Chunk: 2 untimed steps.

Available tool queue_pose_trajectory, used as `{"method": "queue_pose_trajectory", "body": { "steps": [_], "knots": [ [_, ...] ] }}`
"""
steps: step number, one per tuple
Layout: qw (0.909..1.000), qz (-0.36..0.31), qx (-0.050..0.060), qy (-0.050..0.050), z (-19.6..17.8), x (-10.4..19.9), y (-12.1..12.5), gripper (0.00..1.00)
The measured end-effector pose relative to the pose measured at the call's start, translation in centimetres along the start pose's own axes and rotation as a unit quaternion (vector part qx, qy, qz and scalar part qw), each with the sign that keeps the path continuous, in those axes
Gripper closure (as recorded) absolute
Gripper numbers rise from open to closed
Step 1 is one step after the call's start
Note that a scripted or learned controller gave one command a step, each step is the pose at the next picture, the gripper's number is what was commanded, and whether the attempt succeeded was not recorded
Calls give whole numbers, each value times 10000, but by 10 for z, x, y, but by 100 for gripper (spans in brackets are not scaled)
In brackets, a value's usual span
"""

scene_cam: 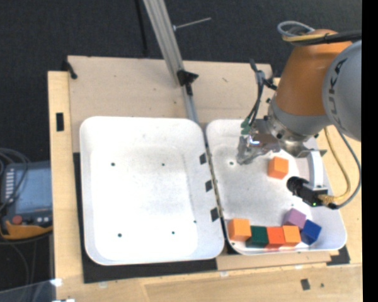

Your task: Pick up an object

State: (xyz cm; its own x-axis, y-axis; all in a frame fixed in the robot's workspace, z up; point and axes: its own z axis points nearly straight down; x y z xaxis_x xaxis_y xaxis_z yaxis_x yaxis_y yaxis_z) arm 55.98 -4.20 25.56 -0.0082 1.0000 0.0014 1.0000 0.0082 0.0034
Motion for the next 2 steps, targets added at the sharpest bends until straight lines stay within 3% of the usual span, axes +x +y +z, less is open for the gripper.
{"method": "queue_pose_trajectory", "body": {
  "steps": [1,2],
  "knots": [
    [10000,6,24,-2,11,56,1,100],
    [10000,-1,21,6,5,108,-13,100]
  ]
}}
